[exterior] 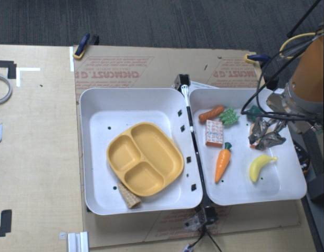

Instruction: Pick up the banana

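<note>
The yellow banana (260,167) lies in the right bin (288,190), toward its front right, curved with its tip pointing up and right. My gripper (265,134) hangs over the same bin just behind the banana, a short gap above it in the image. Nothing of the banana is between the gripper parts that I can make out. The grey arm with its orange band (311,70) comes in from the right edge.
The right bin also holds an orange carrot (222,163), a red and white box (214,133), a second orange piece (211,113) and a green item (229,116). In the left bin (93,140) a yellow divided plate (145,158) covers part of a tan wafer (129,196).
</note>
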Motion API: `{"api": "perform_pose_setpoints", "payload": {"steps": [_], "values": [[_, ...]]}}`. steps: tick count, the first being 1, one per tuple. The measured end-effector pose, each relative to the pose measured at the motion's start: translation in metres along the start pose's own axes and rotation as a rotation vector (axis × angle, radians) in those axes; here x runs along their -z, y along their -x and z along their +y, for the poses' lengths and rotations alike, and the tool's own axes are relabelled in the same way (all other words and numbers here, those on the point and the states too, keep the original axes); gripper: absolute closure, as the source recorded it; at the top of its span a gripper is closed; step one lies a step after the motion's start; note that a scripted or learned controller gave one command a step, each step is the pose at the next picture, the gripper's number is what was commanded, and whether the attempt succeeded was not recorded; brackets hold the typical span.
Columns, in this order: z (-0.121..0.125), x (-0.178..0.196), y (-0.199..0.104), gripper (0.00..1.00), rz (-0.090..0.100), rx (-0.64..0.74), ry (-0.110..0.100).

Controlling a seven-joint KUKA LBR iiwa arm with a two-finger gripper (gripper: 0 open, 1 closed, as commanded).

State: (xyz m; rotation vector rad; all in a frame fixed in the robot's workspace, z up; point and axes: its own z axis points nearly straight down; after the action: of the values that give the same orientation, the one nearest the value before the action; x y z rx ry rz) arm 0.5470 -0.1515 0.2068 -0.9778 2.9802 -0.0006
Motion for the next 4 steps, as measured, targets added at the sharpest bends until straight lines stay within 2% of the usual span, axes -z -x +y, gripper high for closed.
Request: {"api": "perform_pose_setpoints", "payload": {"steps": [1,2,3,4], "values": [[0.0,0.0,0.0,0.0,0.0,0.0,0.0],[-0.002,-0.106,-0.049,0.0,0.003,-0.074,0.002],[0.039,-0.114,-0.048,0.0,0.002,0.137,0.002],[0.038,-0.104,-0.046,1.0,-0.001,0.133,0.0]]}}
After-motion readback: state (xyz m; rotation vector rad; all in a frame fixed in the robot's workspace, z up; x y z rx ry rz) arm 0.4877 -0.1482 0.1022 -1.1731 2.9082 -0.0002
